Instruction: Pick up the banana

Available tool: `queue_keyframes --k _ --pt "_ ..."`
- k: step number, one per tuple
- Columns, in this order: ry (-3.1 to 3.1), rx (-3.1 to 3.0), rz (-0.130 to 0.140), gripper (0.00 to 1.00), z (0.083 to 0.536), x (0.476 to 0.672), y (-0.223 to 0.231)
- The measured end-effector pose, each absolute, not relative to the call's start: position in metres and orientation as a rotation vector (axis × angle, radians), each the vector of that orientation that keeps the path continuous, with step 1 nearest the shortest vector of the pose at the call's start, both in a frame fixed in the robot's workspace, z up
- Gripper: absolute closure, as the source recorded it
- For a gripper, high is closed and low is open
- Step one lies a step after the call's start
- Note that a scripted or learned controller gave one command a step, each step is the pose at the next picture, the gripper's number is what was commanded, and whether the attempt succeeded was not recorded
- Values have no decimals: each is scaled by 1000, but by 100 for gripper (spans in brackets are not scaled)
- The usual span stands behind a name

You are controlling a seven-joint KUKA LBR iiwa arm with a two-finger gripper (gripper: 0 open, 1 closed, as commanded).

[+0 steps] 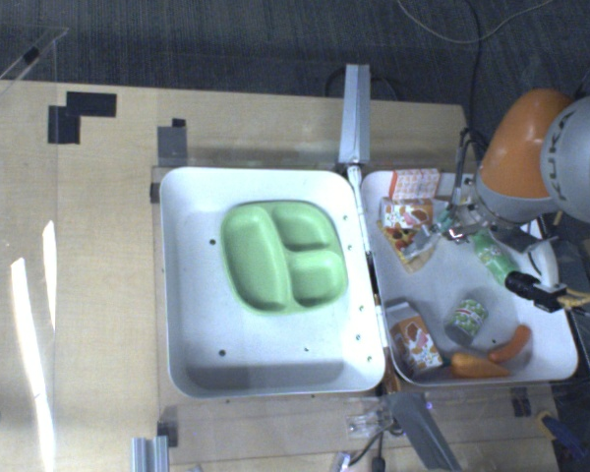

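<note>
Over in the right bin (560,367), honestly I can't tell which piece is the banana. The closest match in shape is a long orange piece (477,366) lying along the near wall, but the colour looks more orange than yellow. A reddish sausage-shaped piece (512,343) sits just beside it, angled up toward the right and about touching its right end.

Working outward from there, a small green-and-white can (468,317) lies on its side just behind those two. A small red snack box (416,346) is in the near left corner, close to the orange piece's left end. Further back, a green bottle (492,255) lies tilted near the arm. A couple of red-and-white snack packets (410,205) are piled at the far left of the bin, and the lower one looks crumpled.

The gripper (454,226) hangs over the far part of this bin, just beside the packets and the bottle and well apart from the orange piece. Whether it's spread or closed up, I can't make out at this size, and nothing shows clamped in it. The grey arm (580,165) with its orange band (516,141) covers the bin's far right corner.

The left bin (192,352) has a green divided tray (283,256) in the middle.
</note>
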State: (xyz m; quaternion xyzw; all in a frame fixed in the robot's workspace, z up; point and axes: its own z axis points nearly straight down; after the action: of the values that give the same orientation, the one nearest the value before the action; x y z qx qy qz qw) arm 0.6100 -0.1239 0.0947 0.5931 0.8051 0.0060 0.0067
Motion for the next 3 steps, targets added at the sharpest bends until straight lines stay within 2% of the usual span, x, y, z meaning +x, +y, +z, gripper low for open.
queue_keyframes --k 1,2,3 --pt "2562 1857 -12 0 89 666 -206" --pt "2743 1498 9 0 93 654 -206" --pt "2600 1758 1 0 113 669 -196"
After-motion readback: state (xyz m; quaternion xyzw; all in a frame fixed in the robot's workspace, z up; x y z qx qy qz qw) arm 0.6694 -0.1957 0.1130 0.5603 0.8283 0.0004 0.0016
